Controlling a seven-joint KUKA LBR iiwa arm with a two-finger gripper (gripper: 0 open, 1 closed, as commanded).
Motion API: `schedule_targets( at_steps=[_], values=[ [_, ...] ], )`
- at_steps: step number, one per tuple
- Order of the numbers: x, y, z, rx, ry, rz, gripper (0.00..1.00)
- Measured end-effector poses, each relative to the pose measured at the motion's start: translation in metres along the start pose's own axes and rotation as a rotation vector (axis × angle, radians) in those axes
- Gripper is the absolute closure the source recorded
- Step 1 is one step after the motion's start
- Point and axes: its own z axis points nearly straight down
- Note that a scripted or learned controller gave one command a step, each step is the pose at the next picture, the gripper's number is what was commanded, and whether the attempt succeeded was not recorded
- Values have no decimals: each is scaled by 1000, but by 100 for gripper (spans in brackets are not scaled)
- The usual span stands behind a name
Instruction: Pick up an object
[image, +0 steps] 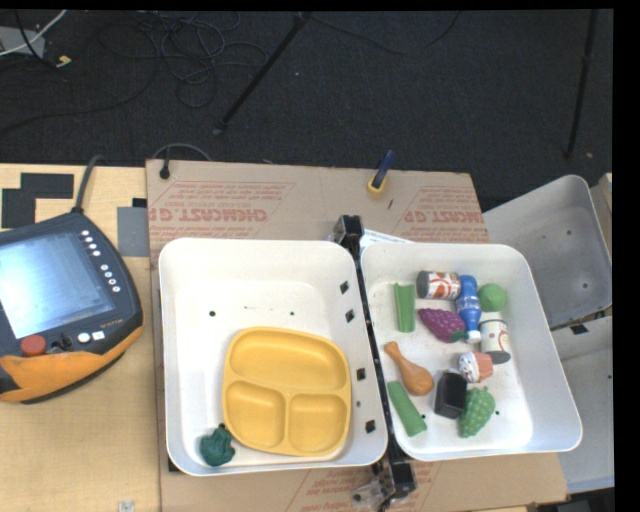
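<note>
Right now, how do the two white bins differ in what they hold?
The left bin holds a yellow divided tray and one green toy; the right bin holds a cluster of small toy foods. The left bin's contents sit toward its near edge; the right bin's spread across its middle. Both are shallow and white.

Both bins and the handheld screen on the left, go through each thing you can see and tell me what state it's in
yellow divided tray: flat in the left bin, compartments bare
dark green toy: beside the tray's near-left corner
can: on its side in the right bin
blue bottle: lying down
purple grapes: lying loose
drumstick: lying flat
handheld screen: on the bench, display lit
</note>
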Motion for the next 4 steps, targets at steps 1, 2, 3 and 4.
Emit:
schedule_targets(
  at_steps=[1, 2, 3, 4],
  values=[
    [0, 1, -10, 1, 1, -3, 100],
    [1, 1, -19, 3, 2, -7, 100],
    [4, 18, 188, 13, 5, -1, 100],
    [1, 19, 167, -4, -1, 1, 100]
  ],
)
